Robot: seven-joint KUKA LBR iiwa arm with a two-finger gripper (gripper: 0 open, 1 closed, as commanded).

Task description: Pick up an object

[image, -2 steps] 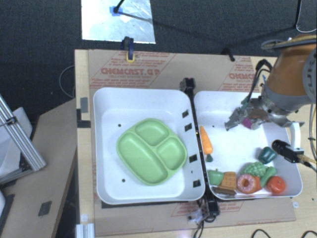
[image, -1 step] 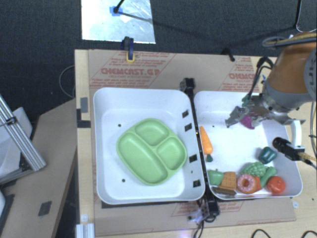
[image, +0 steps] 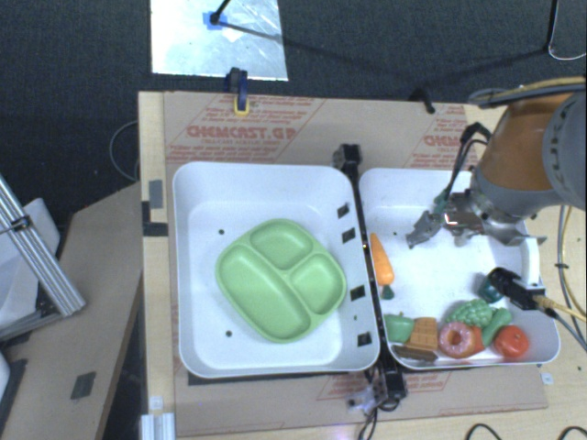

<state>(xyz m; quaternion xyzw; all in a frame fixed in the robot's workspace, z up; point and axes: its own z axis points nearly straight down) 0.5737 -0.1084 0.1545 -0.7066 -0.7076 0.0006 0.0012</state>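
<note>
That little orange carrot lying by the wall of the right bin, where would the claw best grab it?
Probably across the thick orange middle of the carrot, coming straight down from above. It lies flat and lengthwise along the left wall of the right bin, so the fingers would likely straddle its narrow width; the wall leaves little room on that side.

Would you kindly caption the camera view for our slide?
Hand hovers over right bin of toy food; green divided plate in left bin.

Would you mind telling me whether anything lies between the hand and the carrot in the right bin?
Nothing visible does. The hand hangs above bare white floor of the right bin, and the carrot lies just beyond it by the divider, apart from the other toys.
</note>
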